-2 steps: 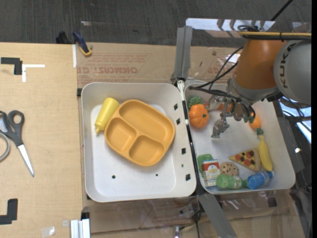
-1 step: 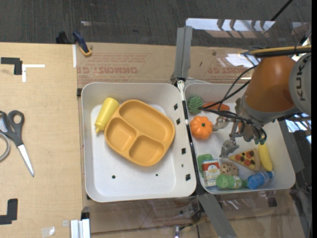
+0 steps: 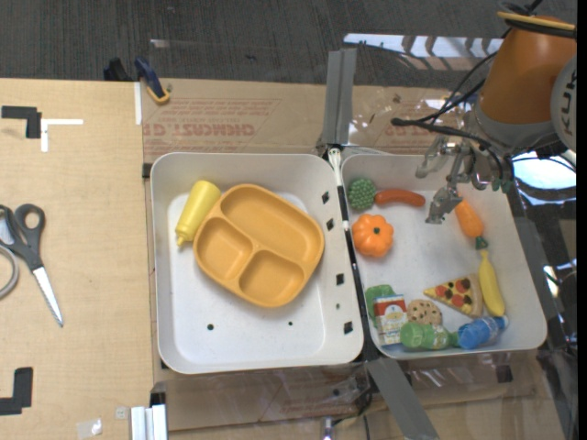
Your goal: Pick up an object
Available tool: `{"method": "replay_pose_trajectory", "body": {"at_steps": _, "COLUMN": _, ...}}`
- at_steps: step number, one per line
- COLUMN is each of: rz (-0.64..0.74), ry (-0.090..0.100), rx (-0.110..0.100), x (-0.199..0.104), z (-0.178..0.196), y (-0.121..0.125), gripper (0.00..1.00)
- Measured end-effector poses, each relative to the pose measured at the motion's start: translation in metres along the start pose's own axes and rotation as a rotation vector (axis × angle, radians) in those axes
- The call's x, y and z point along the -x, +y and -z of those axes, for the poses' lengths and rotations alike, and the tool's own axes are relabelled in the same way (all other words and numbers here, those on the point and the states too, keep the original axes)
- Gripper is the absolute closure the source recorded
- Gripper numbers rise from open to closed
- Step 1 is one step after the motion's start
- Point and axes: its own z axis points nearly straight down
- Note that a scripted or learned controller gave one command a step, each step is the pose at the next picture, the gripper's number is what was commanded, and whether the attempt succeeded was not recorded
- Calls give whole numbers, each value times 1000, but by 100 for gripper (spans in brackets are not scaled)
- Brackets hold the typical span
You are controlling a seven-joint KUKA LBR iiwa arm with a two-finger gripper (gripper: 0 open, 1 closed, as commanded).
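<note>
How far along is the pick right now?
Nothing looks picked yet: the orange carrot, sausage and pumpkin all lie on the right bin's floor. In hand: the gripper hangs low over that bin, between sausage and carrot. Left: closing on an item and lifting it.

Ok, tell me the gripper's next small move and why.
Probably a short shift toward the small orange carrot, then a descent. The two-finger gripper hangs over the right white bin with nothing between its fingers, and that carrot lies just beside it, apart from the other toys.
</note>
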Motion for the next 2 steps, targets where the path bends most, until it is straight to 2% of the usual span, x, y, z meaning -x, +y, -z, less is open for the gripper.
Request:
{"method": "replay_pose_trajectory", "body": {"at_steps": 1, "rz": -90, "ry": 3, "rx": 1, "x": -6, "z": -52, "y": 40, "gripper": 0}}
{"method": "replay_pose_trajectory", "body": {"at_steps": 2, "rz": -90, "ry": -6, "rx": 0, "x": -4, "z": -40, "y": 40, "gripper": 100}}
